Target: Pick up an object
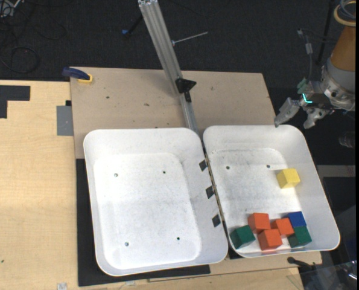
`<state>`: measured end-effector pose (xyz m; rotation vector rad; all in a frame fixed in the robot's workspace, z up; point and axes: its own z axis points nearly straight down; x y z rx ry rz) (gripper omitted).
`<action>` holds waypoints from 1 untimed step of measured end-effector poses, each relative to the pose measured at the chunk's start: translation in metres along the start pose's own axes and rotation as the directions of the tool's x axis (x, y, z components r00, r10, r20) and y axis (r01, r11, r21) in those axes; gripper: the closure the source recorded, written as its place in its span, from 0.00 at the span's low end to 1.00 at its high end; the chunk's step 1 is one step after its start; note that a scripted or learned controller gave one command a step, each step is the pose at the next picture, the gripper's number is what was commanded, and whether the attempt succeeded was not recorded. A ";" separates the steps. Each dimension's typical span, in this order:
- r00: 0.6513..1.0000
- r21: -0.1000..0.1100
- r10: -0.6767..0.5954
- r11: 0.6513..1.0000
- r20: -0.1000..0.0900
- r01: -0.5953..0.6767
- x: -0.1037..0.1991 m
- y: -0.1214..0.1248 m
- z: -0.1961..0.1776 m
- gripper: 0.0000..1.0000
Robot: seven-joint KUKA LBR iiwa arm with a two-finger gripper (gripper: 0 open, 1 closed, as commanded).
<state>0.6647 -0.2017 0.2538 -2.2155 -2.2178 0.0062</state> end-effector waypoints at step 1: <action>1.000 -0.004 -0.004 1.000 0.002 0.004 0.001 0.001 -0.003 0.00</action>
